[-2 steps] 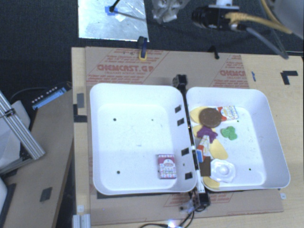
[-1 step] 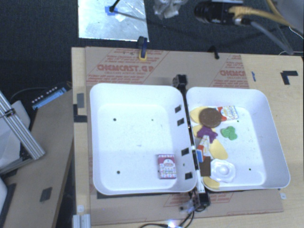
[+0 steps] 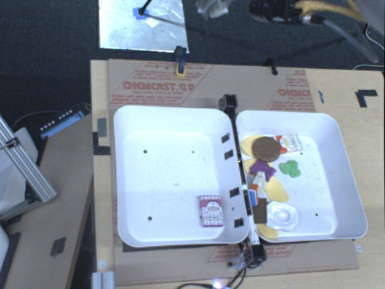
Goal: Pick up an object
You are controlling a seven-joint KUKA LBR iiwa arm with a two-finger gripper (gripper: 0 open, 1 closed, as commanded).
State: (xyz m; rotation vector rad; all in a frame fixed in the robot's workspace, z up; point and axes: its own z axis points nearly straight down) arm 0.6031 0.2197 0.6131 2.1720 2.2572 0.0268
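Observation:
A small red and pink box lies flat near the front right corner of the left bin. The right bin holds a cluster along its left side: a brown round disc, a red and white packet, a green piece, a purple piece, yellow slices, a white fried-egg shape and a dark brown bar. My gripper hangs high at the top edge of the view, beyond the bins and well away from every object, with nothing visibly in it.
A black hinge strip with clips runs between the bins. The cardboard sheet under them carries a yellow and blue clamp at its far edge. A shiny metal plate lies on the floor behind. Cables trail at the top right.

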